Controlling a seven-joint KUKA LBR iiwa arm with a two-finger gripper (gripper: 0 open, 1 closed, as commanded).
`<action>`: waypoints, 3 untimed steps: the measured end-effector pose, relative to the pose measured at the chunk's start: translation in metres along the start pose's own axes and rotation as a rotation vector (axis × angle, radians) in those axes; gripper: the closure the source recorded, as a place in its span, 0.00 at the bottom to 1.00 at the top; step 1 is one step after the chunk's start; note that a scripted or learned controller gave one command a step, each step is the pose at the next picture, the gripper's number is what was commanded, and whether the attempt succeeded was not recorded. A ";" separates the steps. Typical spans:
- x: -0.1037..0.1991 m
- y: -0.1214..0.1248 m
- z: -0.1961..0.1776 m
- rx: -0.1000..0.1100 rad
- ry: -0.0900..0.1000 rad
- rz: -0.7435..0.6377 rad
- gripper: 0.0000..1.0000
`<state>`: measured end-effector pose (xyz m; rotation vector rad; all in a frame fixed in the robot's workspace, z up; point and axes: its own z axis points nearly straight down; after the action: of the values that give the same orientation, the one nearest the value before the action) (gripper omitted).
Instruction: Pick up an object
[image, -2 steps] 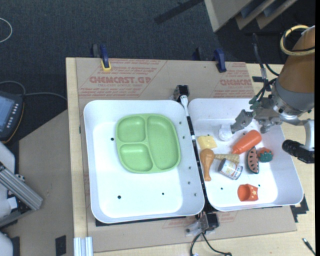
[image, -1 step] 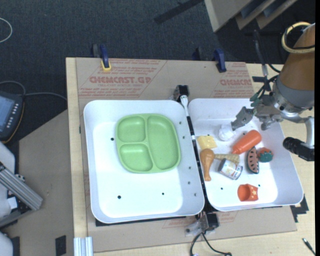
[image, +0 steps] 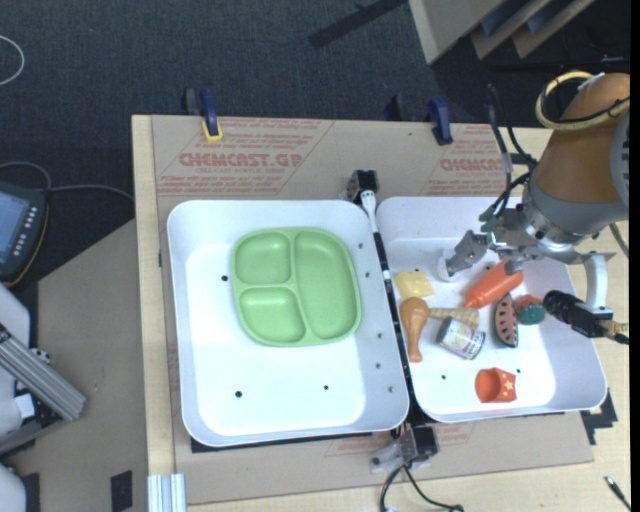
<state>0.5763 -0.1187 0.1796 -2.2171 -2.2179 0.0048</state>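
Camera view: your readable text is on the cardboard sheet (image: 300, 150) under the bins, red "CHEMCAST" print repeated along the top, partly cut by the bins. Left bin (image: 200, 390) holds a green divided plate (image: 297, 285). Right bin (image: 580, 375) has the clutter: orange carrot (image: 492, 286), yellow block (image: 414, 284), drumstick toy (image: 413, 325), small can (image: 462, 340), watermelon slice (image: 506, 322), orange cup (image: 495, 385).

Your arm (image: 580, 160) comes in from the right, wrist tilted down over the right bin's upper part. Gripper (image: 478, 252) hangs just above the carrot's left end; can't tell its grip state, nothing seen between the tips.
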 end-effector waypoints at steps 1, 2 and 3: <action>-0.001 -0.002 0.064 0.001 0.000 0.001 0.00; 0.000 0.005 0.075 -0.027 -0.005 -0.002 0.00; -0.001 0.004 0.068 -0.025 -0.007 0.000 1.00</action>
<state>0.5797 -0.1201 0.1119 -2.2335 -2.2337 -0.0150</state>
